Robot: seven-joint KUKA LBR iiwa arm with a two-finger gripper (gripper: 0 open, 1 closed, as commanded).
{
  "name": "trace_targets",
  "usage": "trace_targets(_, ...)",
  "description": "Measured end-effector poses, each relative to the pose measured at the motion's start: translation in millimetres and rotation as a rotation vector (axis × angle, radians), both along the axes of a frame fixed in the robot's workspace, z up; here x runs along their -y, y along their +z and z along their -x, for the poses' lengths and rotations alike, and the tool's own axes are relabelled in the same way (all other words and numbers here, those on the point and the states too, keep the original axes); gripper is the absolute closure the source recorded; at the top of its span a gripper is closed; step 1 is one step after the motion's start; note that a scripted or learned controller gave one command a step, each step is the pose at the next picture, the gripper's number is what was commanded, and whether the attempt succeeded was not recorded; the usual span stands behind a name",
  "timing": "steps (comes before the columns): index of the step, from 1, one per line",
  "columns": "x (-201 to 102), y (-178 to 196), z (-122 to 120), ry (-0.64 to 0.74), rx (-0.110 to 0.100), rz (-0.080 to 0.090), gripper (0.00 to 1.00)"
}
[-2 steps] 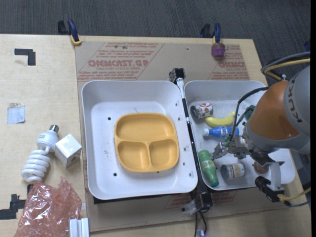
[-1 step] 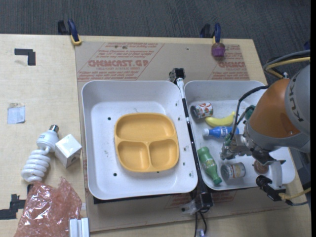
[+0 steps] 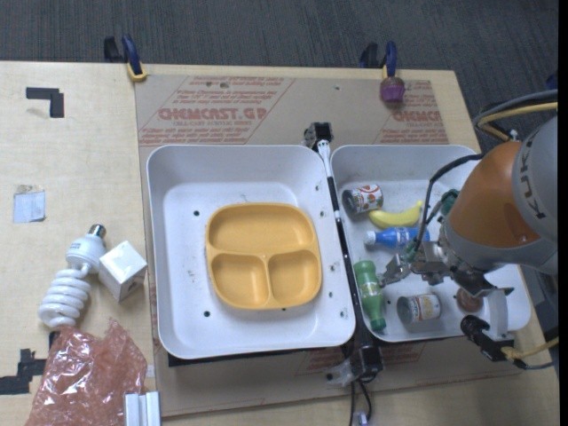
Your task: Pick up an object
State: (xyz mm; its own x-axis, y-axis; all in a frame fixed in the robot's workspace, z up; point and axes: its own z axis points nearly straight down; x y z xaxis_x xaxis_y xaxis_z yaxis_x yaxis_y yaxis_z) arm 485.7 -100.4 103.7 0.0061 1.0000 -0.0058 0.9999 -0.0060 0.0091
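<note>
The arm covers the right bin's far right side and hides the right ends of the banana and blue bottle. The pink plastic wrap runs off the bottom edge. The can label is too small to read.

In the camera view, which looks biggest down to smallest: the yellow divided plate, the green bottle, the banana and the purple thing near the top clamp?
1. Yellow divided plate, by far.
2. Green bottle.
3. Banana, nearly the bottle's length but thinner, and partly hidden by the arm, so this order is unsure.
4. Purple thing.
</note>
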Motion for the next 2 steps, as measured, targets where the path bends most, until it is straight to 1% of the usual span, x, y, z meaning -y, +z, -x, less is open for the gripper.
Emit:
trace_targets(1, -1.2, -7.5, 3.5, -0.002, 0.01, 0.007, 0.0)
trace_targets(2, -3.6, 0.6, 4.0, 0.002, 0.003, 0.0, 1.0)
